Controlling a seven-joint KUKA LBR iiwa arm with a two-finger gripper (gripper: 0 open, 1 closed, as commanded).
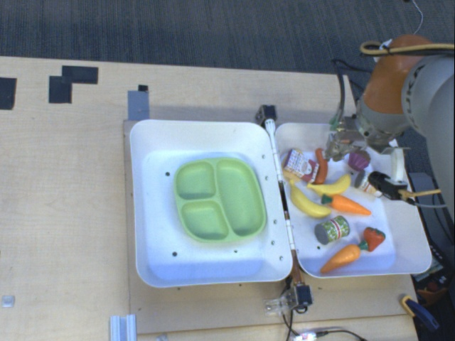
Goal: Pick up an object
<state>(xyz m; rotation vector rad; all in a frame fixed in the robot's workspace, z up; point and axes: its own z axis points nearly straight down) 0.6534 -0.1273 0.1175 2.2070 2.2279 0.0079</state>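
You saw a pale wooden desk [64,212] with black patches [71,82] at far left, and dark grey carpet [178,13] beyond.

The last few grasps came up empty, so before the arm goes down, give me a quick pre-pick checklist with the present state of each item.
1. Gripper over the right bin: ok, near its upper edge.
2. Something held between the fingers: cannot tell, they are too small to read.
3. Targets within the bin: ok; bananas, two carrots, can.
4. Targets separated: not ok; bananas, upper carrot and red packet crowd together.
5. Green tray in left bin: ok, lying flat.
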